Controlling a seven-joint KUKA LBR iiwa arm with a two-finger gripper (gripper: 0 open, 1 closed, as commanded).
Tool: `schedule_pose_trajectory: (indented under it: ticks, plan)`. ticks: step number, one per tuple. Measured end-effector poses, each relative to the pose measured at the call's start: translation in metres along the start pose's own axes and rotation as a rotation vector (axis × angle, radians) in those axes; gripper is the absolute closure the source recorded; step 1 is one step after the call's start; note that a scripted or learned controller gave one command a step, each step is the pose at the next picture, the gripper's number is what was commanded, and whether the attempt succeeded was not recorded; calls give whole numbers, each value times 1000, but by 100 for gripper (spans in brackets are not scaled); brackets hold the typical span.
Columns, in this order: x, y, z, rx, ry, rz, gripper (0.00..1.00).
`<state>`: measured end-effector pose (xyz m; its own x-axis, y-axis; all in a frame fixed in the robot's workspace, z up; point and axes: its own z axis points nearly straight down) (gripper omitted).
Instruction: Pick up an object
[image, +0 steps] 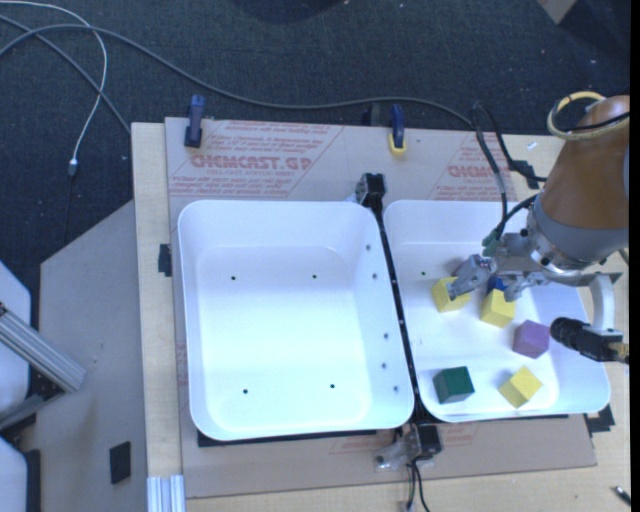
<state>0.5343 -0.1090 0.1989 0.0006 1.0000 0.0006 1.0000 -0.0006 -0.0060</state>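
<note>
The right bin (430, 232) holds several small blocks. One yellow block (445, 297) lies just left of my gripper (485, 286), and a second yellow block (497, 309) lies just below it. A purple block (531, 339) sits further right, with a green block (453, 384) and a third yellow block (521, 386) near the bin's front wall. My gripper hangs low over the bin, open, its fingers spread between the two upper yellow blocks with nothing held between them.
The left bin (200, 300) stands beside the right one, with a black divider (385, 270) between them. Blue clamps (194, 118) hold the board at the back edge. The arm (590, 190) reaches in from the right.
</note>
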Motion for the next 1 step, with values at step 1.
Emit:
schedule_pose_trajectory:
  ticks: [1]
  plan:
    - [0,1,-3,-5,0,-1,0]
